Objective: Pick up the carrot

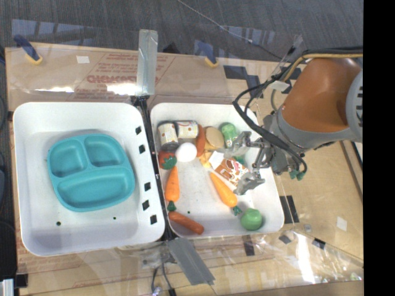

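Gripper [245, 162] sits at right-centre of the frame, over the right bin [271, 196], reaching in from the right edge. Its two fingers stand spread apart, one higher in the frame around the green ball's side, one lower near the bin's right wall; nothing visible between them.

Carrot [223, 190] lies on the bin floor just below-left of the gripper, nearly under the lower finger. Long axis runs diagonal: thick end toward upper left by the snack packet [229, 168], tip toward lower right, close to the green apple [252, 219].

A second carrot [172, 185] lies near the bin's left wall, axis almost vertical in the frame, further from the gripper.

Judgement: nearer one is the likely target. Short shift down-left, and the fingers should close across that diagonal, not along it.
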{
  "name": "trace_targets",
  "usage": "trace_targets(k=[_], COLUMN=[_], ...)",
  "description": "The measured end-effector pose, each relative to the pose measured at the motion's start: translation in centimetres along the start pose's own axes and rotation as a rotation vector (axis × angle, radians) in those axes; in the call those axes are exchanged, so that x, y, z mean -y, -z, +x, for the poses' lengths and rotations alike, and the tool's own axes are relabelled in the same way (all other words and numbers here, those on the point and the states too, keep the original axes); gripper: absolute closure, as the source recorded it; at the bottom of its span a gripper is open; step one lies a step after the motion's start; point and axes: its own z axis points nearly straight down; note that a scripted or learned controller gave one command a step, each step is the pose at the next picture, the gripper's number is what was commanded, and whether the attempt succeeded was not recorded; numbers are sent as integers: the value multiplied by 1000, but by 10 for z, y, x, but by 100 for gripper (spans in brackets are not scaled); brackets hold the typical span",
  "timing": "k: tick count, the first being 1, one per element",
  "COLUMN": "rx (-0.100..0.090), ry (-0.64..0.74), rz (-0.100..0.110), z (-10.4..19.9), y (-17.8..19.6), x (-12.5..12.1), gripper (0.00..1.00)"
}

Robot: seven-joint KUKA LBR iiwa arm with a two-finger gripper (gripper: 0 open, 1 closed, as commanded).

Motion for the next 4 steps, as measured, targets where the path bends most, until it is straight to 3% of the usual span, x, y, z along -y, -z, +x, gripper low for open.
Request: trace_targets(k=[1,2,3,4], rx=[-9,-1,8,6], ry=[-142,-133,-304,271], rz=[-3,-1,0,1], z=[29,26,26,32], y=[-120,-108,-22,26], x=[-16,-17,-33,-76], gripper=[0,100,100,100])
